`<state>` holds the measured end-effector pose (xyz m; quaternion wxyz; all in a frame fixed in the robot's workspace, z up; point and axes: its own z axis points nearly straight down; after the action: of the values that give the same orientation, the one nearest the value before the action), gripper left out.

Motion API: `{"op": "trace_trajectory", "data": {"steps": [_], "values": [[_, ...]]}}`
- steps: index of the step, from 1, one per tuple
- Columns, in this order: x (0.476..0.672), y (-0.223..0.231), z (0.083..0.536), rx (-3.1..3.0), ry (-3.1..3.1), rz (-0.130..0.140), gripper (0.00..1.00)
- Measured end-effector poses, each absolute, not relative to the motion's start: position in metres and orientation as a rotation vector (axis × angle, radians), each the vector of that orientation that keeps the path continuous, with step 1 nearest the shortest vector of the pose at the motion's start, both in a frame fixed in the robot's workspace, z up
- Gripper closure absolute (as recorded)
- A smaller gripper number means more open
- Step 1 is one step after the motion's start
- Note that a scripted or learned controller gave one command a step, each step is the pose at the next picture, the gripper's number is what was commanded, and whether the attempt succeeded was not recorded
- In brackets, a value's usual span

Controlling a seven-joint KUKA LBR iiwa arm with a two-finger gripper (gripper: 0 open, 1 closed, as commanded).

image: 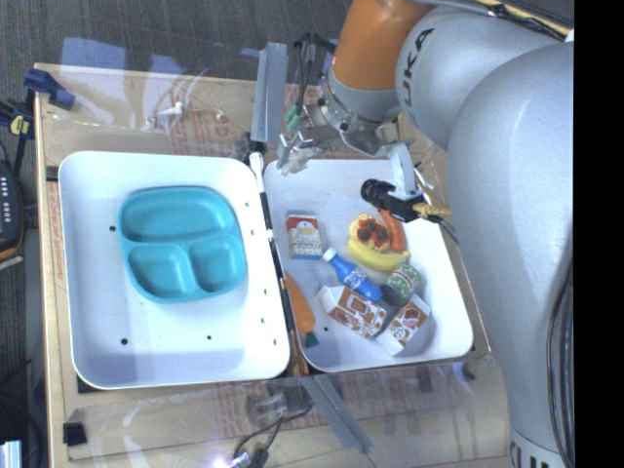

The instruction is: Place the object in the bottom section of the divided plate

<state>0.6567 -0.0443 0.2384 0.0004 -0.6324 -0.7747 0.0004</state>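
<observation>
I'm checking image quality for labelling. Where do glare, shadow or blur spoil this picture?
Camera view: the arm looms large and soft-edged; shadow dims the left bin near its front wall; glare at the bench's front edge; the divided plate is evenly lit.

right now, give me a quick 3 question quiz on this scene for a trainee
1. True or false: the plate sits in the left bin.
2. Which bin holds the carrot? A) left B) right
3. Fill in: the banana lies in the ____ bin, apart from the plate.

Key: 1 true. 2 B, by the right bin's left wall. 3 right.
</observation>
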Motion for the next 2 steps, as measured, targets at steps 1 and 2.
{"op": "trace_trajectory", "data": {"steps": [1,2], "values": [[0.573,0.0,0.262,-1.914,-2.489,0.003,1.0],[0.657,-0.004,0.292,-1.983,-2.436,0.002,1.0]]}}
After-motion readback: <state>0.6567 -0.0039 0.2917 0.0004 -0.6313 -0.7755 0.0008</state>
